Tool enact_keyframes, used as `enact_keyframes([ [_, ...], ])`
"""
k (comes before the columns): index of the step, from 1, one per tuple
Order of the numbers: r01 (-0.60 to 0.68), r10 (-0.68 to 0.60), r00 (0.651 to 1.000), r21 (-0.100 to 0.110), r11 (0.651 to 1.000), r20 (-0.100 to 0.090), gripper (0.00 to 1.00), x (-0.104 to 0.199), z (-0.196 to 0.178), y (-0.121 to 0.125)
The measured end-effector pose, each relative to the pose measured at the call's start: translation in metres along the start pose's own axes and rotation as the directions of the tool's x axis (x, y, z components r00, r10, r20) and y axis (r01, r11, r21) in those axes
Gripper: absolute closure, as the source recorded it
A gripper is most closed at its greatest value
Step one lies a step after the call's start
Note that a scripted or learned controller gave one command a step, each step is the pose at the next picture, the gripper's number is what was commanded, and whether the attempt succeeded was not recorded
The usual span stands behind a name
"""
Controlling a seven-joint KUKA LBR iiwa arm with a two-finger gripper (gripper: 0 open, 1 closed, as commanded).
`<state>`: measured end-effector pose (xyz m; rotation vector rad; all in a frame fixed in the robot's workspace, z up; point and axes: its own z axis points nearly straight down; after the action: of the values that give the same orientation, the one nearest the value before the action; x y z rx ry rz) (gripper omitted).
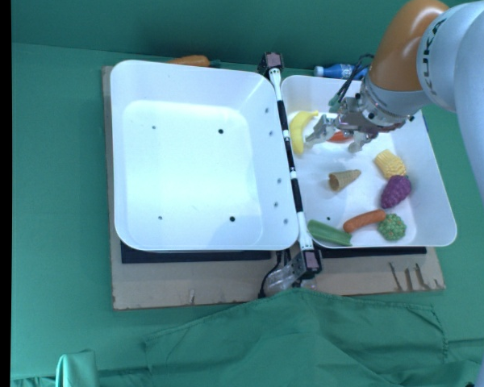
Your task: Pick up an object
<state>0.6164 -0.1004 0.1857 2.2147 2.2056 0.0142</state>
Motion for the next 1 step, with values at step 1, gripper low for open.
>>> enact_keyframes([
  [1,-0.003,0.003,1.000,-0.009,1.000,0.001,1.00,-0.0011,-0.0142,0.0026],
])
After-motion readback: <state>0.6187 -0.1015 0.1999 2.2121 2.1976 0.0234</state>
